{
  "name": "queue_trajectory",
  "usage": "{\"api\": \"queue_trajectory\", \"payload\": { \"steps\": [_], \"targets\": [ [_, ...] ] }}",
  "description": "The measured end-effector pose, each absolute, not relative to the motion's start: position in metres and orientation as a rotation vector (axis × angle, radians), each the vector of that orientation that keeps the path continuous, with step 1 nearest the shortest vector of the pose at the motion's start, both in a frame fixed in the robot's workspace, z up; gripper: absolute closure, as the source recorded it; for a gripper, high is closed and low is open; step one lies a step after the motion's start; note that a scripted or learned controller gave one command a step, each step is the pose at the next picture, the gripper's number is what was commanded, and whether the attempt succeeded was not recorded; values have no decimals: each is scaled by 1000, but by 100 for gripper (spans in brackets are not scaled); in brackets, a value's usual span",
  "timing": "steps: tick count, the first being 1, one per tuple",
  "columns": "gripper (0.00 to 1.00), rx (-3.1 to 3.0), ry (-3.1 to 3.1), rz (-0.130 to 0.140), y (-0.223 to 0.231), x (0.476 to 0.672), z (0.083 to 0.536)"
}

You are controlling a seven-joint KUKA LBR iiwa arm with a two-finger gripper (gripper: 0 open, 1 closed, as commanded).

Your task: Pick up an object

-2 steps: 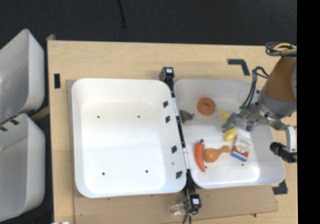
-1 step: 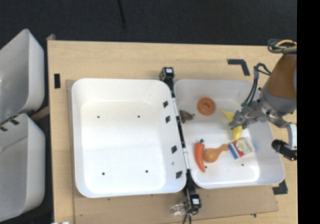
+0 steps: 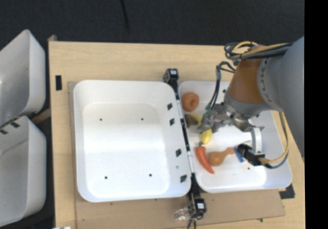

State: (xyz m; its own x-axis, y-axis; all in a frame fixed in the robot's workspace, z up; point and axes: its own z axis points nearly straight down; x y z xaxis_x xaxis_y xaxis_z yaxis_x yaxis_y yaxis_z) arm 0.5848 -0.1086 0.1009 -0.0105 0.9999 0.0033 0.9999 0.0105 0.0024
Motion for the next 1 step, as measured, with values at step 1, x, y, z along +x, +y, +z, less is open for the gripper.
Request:
{"api": "queue_trajectory", "payload": {
  "steps": [1],
  "targets": [
    [100, -2213, -2236, -14, -24, 562, 207]
  ]
}}
